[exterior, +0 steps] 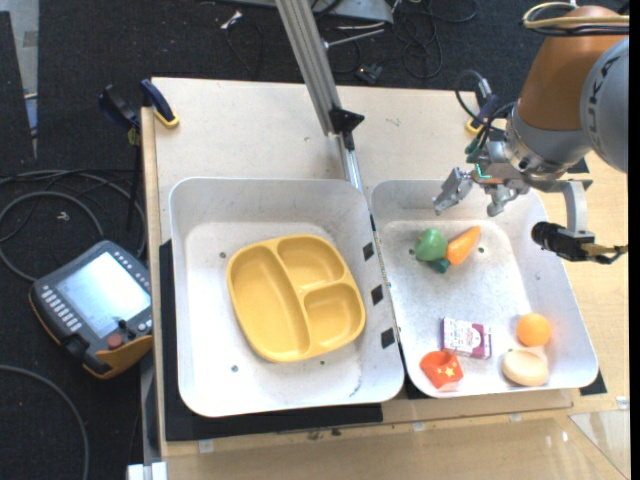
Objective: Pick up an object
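- Dark carpet littered with black cables surrounded a pale wooden bench [250,133] that bore two shallow white bins side by side.
- On the floor to the bench's left lay a teach pendant [90,308] with a lit screen and an orange-trimmed casing.
- A slanted aluminium pole [315,68] crossed the top of the view and ended at the seam between the bins.
- The left bin [195,368] held a yellow divided plate [296,296] with three compartments, lying near the bin's middle.
- The right bin [575,313] held all the loose items.
- A toy carrot [458,247], orange with a green leafy top, lay toward the far end of that bin.
- A small purple and white carton [466,337] lay nearer the front, with a red toy piece [442,368] just beside it at the front rim.
- An orange ball [534,329] sat by the right wall, and a cream, bun-shaped item [525,367] lay just in front of it.
- The arm [570,78] reached in from the right, orange band above a grey wrist.
- The gripper [475,196] hovered over the far rim of the right bin, above and apart from the carrot, with its two fingers spread and nothing between them.
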Robot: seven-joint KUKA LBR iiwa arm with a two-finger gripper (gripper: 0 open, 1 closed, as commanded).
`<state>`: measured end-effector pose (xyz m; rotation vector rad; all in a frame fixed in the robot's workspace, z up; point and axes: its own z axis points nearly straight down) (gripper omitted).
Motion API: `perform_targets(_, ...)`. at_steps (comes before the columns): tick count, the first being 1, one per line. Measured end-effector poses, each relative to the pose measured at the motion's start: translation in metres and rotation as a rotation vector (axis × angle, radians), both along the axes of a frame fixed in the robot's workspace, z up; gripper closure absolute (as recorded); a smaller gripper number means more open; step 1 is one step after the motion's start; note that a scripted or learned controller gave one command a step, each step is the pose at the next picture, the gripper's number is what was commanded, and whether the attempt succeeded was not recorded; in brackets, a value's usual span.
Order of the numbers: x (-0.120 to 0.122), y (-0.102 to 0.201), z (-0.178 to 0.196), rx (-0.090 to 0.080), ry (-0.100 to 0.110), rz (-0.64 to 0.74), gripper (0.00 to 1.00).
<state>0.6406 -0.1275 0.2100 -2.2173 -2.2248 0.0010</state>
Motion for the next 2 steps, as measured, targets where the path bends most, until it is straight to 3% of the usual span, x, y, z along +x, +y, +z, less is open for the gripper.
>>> perform_targets(2,0.009,-0.004,-0.091,0.000,0.003,-0.002,0.00)
